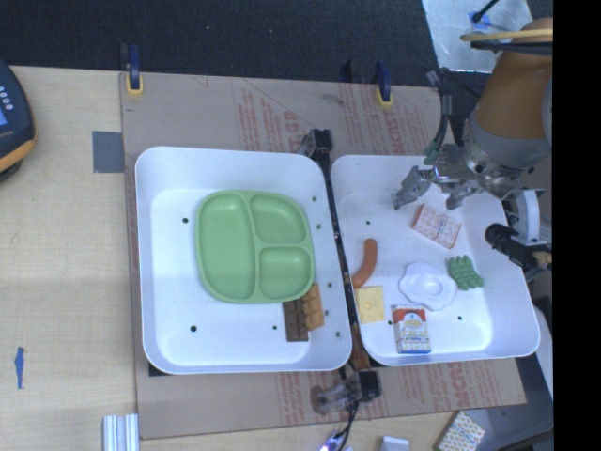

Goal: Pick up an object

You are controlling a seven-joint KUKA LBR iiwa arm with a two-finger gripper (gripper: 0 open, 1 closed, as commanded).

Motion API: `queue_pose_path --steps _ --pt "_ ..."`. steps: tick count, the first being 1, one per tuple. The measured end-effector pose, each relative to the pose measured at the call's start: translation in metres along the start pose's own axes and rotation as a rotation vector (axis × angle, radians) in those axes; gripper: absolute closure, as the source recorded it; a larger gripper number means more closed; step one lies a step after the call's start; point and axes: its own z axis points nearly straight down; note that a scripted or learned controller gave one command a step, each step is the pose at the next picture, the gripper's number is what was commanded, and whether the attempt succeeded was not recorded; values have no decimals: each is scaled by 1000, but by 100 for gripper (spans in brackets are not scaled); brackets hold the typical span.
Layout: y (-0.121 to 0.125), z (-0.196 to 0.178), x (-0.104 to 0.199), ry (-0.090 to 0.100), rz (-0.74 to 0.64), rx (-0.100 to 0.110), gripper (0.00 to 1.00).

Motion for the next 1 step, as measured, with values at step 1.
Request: queue_pose_path --steps 1 --pt "-29 123 18 2 -1 11 0"
